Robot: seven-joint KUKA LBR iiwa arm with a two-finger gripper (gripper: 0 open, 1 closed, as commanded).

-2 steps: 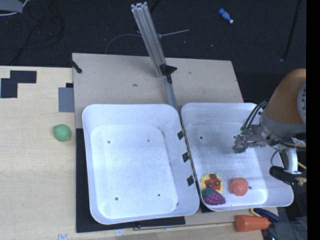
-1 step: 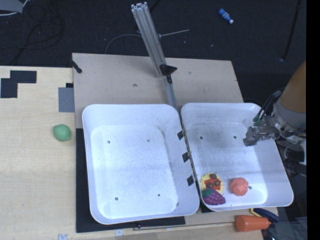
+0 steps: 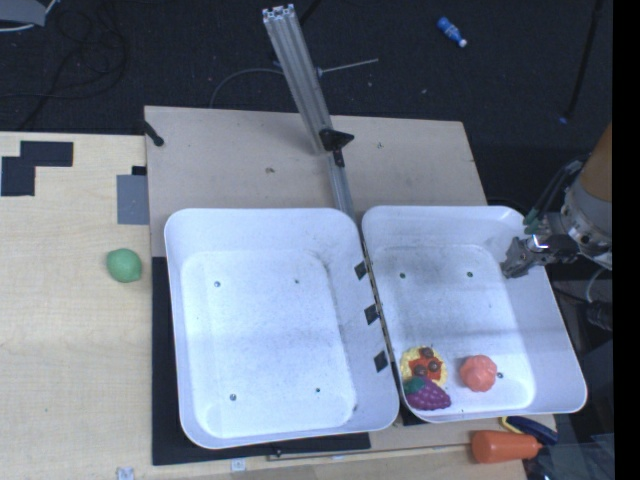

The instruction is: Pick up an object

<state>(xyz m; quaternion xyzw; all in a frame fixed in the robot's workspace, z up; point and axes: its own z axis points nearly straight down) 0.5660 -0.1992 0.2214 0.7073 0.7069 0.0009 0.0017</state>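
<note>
- The gripper (image 3: 516, 258) hangs over the right bin's (image 3: 450, 238) far right rim, with the arm reaching in from the right edge.
- The toys lie at that bin's near end: a pink ball (image 3: 479, 372) and, just beside it, a fruit cluster (image 3: 424, 376).
- Both sit well apart from the gripper, toward the bin's near wall; the ball is closer.
- Whether the gripper is released or clenched cannot be told; it is small and dark.

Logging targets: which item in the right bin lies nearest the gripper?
The orange-pink lump, right of the multicoloured fruit cluster, sits closer to the gripper.
</note>
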